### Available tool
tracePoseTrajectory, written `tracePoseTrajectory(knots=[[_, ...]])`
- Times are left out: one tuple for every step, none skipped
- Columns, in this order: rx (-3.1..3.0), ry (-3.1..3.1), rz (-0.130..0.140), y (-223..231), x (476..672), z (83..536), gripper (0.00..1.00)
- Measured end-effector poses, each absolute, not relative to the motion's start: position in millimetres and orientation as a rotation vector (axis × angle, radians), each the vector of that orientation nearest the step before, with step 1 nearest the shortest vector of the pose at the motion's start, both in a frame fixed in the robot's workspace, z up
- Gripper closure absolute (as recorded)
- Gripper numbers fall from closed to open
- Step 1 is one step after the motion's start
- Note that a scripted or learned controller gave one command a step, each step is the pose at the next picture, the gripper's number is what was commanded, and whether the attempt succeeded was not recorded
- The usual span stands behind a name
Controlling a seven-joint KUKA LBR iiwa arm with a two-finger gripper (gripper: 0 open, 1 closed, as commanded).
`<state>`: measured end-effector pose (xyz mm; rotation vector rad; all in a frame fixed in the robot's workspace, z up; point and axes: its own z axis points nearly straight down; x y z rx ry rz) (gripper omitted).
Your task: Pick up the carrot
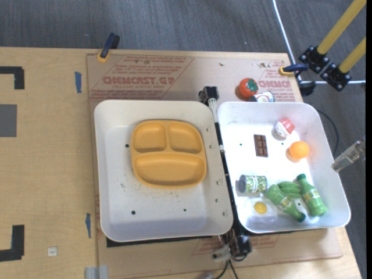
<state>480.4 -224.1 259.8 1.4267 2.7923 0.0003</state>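
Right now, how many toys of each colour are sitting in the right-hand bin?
Green: 3, a small can, a leafy vegetable and a bottle
Orange: 1, a ball
Brown: 1, a chocolate bar
Red and white: 1, a small piece
White and yellow: 1, a fried egg
Total: 7
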Motion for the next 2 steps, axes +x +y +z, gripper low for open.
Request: tracePoseTrajectory(knots=[[1.1,2.942,0.001,-223.7,479.8,238.8,1.0],[0.717,3.058,0.001,-223.7,479.9,233.1,1.0]])
